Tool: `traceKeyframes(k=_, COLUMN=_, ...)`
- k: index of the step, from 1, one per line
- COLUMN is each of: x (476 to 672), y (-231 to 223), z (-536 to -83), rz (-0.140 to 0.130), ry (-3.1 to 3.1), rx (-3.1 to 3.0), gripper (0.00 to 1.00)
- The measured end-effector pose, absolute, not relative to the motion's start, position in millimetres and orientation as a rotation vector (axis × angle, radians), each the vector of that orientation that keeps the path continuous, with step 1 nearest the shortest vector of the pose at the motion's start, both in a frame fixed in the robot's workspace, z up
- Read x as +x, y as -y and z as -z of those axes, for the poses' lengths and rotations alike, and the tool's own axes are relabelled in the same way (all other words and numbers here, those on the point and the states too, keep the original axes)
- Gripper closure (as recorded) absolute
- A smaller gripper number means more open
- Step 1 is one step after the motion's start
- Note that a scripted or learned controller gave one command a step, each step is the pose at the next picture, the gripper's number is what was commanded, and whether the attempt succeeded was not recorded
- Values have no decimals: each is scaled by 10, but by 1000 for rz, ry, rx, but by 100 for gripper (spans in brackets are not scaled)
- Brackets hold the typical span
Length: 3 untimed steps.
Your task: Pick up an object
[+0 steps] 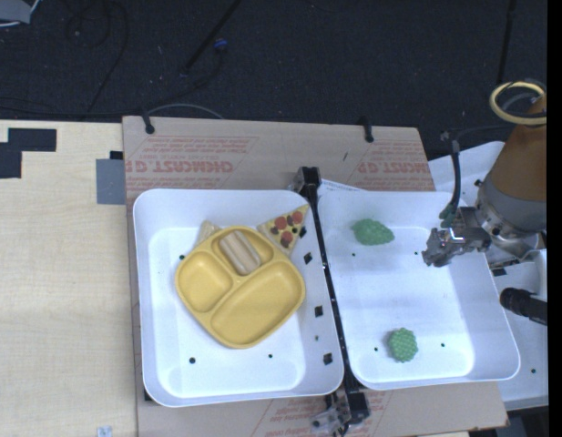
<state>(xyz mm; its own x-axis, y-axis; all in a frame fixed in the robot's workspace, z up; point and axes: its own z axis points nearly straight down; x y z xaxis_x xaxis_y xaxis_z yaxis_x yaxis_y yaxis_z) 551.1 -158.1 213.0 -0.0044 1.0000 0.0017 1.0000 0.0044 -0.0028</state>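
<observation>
In the right bin [472, 335] lie two green knobbly pieces: one green lump [372, 232] near the back and another green lump [403, 344] near the front. My gripper [439, 251] hangs over the right bin's far right side, to the right of the back lump and apart from it. Nothing shows between its fingers. The left bin [158, 335] holds a yellow divided plate [240, 287] with a tan bread-like piece [239, 251] in one compartment. A pizza slice [287, 227] lies at the plate's back right edge.
A black divider [320, 271] runs between the two bins. Cardboard [262, 157] lies under and behind the bins. A wooden bench top [53, 280] stretches to the left. A black cable [455, 180] hangs beside the arm.
</observation>
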Motion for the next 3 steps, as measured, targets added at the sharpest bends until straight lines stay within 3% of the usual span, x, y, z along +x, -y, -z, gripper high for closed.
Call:
traceKeyframes(k=1, x=5573, y=988, z=-2072, rz=-1, ry=2224, rx=-2213, gripper=100)
traceKeyframes(k=3, x=5910, y=-7, z=-2141, rz=-1, ry=2224, rx=-2216, gripper=100)
